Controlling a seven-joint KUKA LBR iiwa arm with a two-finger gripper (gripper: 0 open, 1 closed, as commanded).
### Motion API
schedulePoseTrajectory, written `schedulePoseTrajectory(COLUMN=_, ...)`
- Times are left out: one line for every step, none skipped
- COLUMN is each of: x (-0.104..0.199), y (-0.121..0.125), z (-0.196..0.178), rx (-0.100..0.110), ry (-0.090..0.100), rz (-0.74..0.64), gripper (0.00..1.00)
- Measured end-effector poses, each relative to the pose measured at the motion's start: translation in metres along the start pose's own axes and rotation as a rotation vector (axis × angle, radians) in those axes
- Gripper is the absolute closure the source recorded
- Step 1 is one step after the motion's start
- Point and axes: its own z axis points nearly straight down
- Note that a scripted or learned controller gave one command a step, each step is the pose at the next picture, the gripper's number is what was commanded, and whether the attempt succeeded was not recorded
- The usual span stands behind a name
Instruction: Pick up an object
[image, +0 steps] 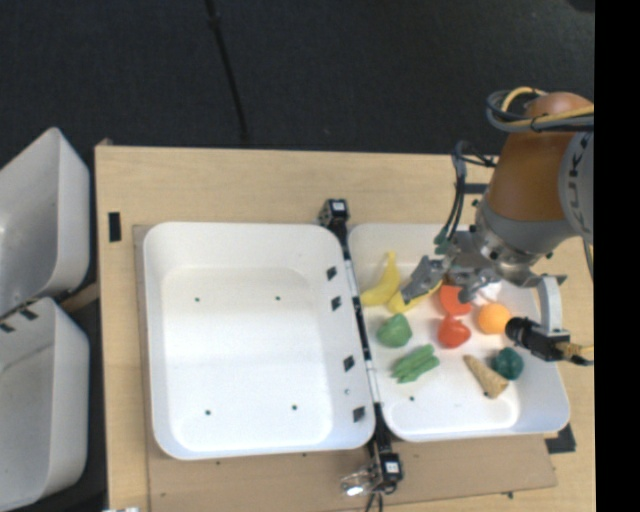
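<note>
While claw (450, 283) hovers, fingers apart, red object (451, 298) sits just below.

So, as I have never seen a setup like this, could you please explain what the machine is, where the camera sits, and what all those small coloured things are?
Gladly. One camera is fixed above the bench and looks down at a slant. The grey and orange shape at the right is a robot arm reaching in; its gripper, a two-finger claw, hangs low over the right bin. Whether the claw is open or shut I cannot tell, and nothing is visibly held.

On the bench, two shallow white bins stand side by side: the left bin and the right one, which holds small toy-like items: a yellow banana, a green rounded piece, a green long piece, two red pieces, an orange ball, a dark green piece and a tan cone. The arm's job is to pick one up.
</note>
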Motion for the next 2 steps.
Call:
schedulePoseTrajectory(x=-0.007, y=0.023, z=0.123, rx=0.0, ry=-0.004, rz=0.003, gripper=0.0)
schedulePoseTrajectory(x=-0.006, y=0.072, z=0.13, rx=-0.014, ry=-0.004, rz=0.002, gripper=0.0)
